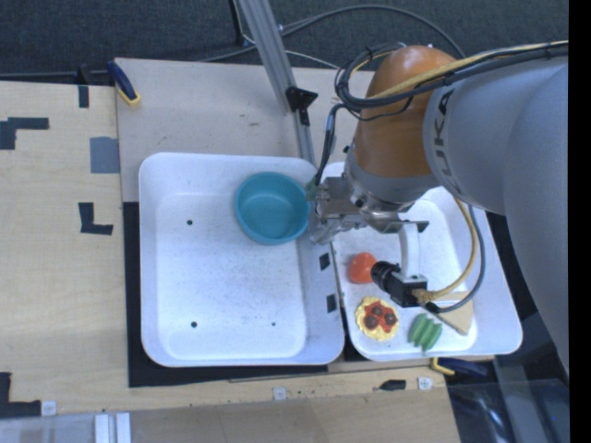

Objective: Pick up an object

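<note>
A blue bowl (271, 208) sits in the upper right corner of the left white bin (171, 275). The grey arm with its orange band (402, 118) hangs over the divide between the two bins. Its gripper (320, 218) is right at the bowl's right rim, touching it or very close, and the wrist body hides how it meets the bowl. In the right bin (489, 293) lie an orange-red piece (361, 267), a round pizza-like toy (377, 317), a green piece (425, 331) and a tan wedge (459, 317).
A grey metal pole (272, 53) slants down from the top to the bins' back edge. Black cables loop around the wrist, and a black fitting (397, 284) hangs over the right bin. The wooden bench extends to the left, marked with dark tape.
</note>
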`<action>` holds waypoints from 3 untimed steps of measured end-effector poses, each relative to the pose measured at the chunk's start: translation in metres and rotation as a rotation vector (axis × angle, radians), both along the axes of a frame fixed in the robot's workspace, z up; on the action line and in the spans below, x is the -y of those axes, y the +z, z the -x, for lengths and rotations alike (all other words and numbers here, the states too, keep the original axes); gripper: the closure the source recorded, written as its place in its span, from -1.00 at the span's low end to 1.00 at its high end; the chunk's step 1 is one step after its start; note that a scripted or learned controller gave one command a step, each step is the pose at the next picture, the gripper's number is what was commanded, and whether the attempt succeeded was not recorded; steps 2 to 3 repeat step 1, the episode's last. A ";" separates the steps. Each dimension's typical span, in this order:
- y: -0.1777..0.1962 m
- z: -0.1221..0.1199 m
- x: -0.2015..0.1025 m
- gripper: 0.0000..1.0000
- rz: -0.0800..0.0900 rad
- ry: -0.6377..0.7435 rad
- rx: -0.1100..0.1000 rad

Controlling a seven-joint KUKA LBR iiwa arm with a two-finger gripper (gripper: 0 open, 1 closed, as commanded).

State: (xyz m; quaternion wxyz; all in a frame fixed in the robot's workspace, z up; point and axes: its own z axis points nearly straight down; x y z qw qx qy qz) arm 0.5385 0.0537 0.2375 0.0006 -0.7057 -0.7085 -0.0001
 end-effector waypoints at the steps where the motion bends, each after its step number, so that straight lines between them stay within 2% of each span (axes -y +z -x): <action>1: 0.002 0.002 -0.048 1.00 0.001 -0.002 -0.001; 3: 0.002 0.002 -0.048 1.00 0.001 -0.002 -0.001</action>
